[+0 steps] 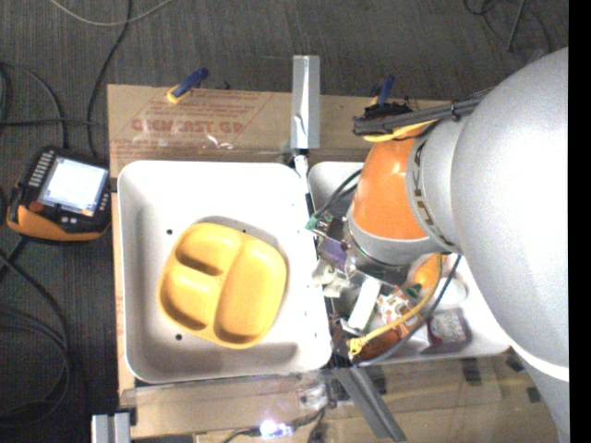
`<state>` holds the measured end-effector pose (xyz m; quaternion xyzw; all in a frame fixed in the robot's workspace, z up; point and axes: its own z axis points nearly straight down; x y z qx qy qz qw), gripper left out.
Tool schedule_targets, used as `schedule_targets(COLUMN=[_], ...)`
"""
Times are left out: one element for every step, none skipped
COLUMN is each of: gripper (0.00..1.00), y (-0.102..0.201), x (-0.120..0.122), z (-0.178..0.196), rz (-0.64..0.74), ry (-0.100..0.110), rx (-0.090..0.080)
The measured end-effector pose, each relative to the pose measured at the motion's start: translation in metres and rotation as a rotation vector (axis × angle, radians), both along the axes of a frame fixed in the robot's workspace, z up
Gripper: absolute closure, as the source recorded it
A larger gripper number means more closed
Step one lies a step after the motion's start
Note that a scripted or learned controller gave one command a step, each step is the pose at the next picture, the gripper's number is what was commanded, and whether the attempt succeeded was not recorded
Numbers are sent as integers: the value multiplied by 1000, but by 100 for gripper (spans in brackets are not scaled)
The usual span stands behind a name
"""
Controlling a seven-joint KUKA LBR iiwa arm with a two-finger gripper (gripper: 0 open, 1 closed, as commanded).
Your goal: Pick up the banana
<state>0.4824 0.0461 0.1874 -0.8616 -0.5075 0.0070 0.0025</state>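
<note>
The arm's orange wrist band [392, 197] and grey body cover most of the right bin [323, 178]. My gripper [334, 270] hangs low over that bin's left side, close to the wall between the two bins. A curved yellow-orange shape [427, 273], possibly the banana, peeks out just right of the gripper, under the arm. It lies beside the gripper, not in it. Much of the right bin's contents is hidden.
A yellow divided plate [224, 282] lies in the left bin [138, 201]. In the right bin's near part lie a white piece [365, 305], an orange-brown object [383, 341] and a small reddish-purple item [448, 327]. A teach pendant [63, 195] sits left of the bench.
</note>
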Motion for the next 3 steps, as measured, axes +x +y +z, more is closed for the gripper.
schedule_targets(gripper=[100, 0, 100], y=[40, 39, 39], x=[0, 0, 0], z=[17, 17, 24], rz=[-83, -84, -86], ry=[-7, -7, -1], rx=[-1, -2, -5])
